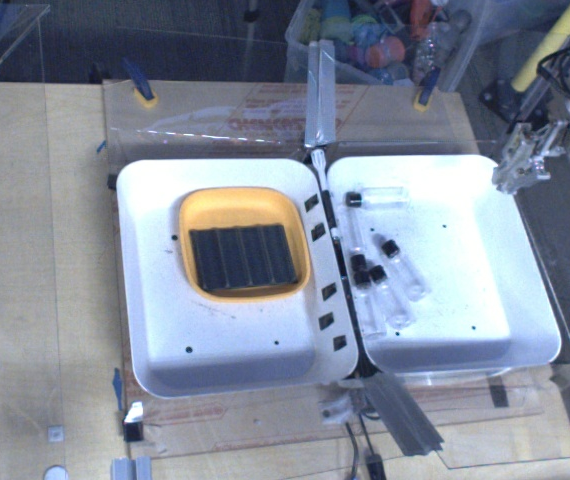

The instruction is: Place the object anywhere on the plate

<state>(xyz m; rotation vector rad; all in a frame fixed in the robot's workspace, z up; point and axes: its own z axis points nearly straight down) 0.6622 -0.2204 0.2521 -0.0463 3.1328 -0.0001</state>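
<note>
The pincer [525,163] hovers over the right bin's [485,333] far right corner; its state cannot be determined. Clear vials [385,258] lie in that bin. The yellow plate [193,208] sits in the left bin [155,348].

Even, cool light overhead, white bins [435,343] glaring pale and nearly washed out, soft shadows, the whole frame slightly soft and grainy.

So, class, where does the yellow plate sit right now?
The yellow plate sits in the left bin of the camera view, beside the central divider, a dark ridged insert on it.
</note>
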